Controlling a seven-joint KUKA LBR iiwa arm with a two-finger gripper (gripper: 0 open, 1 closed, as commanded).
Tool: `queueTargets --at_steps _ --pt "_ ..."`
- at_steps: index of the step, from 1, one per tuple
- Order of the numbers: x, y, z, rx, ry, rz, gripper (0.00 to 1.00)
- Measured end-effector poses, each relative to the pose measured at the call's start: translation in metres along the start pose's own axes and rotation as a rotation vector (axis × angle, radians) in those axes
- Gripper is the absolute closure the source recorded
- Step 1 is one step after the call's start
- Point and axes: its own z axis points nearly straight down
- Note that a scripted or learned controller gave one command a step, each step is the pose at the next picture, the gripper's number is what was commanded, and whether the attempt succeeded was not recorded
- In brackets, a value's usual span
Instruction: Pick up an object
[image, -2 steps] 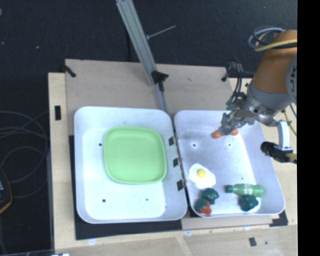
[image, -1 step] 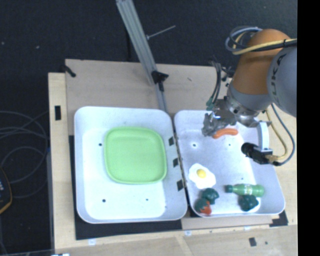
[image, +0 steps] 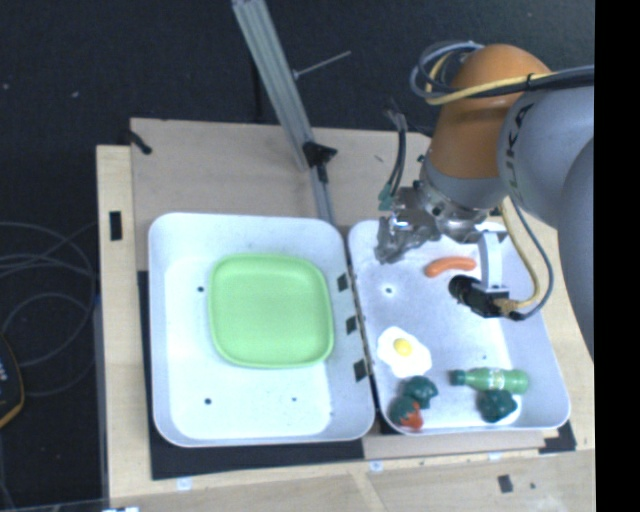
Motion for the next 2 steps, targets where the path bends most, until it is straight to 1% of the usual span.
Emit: queueTargets --at_steps 1,2 --pt "0.047 0.009 0.010 0.001 -0.001 0.000 1.00" --pt "0.099 0.018 0.000 0.000 0.000 0.000 1.00"
